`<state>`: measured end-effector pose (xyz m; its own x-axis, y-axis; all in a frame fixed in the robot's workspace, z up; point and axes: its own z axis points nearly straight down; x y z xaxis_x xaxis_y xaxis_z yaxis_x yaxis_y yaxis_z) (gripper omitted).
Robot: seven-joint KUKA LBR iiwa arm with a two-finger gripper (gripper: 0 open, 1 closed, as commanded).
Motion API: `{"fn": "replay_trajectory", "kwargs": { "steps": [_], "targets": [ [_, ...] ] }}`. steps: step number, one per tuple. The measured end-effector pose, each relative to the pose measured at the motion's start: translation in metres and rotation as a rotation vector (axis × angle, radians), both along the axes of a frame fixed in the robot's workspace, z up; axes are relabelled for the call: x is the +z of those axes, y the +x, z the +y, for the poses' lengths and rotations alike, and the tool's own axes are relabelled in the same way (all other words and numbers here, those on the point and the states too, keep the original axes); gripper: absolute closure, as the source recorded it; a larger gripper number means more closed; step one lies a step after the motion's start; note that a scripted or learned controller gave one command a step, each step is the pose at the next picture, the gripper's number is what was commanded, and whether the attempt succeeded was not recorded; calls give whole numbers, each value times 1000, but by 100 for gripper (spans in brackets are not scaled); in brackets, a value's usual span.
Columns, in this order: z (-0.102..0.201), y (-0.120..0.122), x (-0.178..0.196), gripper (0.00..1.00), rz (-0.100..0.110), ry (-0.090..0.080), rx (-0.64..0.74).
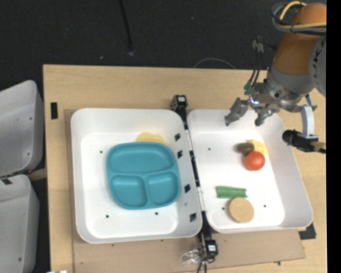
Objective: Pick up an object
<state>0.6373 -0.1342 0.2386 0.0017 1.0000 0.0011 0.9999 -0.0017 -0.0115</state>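
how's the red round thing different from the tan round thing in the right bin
The red ball-like object is bright red and looks rounded like a ball; the tan disc is pale brown and looks flat. The red one touches a dark piece and a yellow piece; the tan disc lies just below a green piece. The red one lies nearer the gripper. Both rest in the right bin.
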Motion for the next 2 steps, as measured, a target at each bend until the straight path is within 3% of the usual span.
{"fn": "replay_trajectory", "kwargs": {
  "steps": [1, 2],
  "targets": [
    [0, 2, 8, 0, -13, -1, 2],
    [1, 7, -54, 0, -9, -3, 1]
  ]
}}
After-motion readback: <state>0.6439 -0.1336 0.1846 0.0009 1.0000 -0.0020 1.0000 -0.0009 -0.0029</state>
